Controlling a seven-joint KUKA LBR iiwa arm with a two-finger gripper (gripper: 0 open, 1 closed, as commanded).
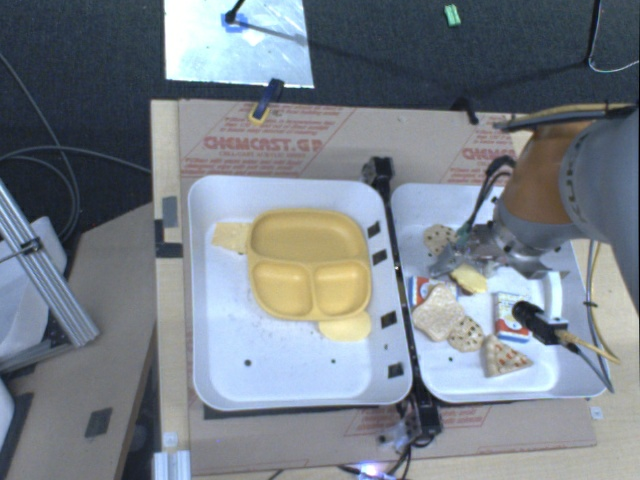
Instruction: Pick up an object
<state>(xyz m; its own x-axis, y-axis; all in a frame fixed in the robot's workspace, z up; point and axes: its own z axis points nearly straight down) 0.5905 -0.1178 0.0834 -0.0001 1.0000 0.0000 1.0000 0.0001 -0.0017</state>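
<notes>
The gripper [447, 263] is low in the right bin [556, 376], in its upper middle, with its tip pointing left towards the divider between the bins. Whether it is open or closed cannot be told from this angle, and nothing can be seen in its grasp.

A small yellow piece [471, 282] lies just beside the tip, on its near side. A round cookie [438, 238] lies just beside it on the far side. A toast slice [438, 316], a round cracker [466, 335] and a pizza wedge [503, 358] lie nearer the bin's front edge.

The arm [603, 180] comes in from the right, above the bin's far right corner. Its orange band [538, 183] sits above the wrist, which bends down and to the left into the bin.

The left bin [215, 353] holds a yellow divided tray [308, 265].
</notes>
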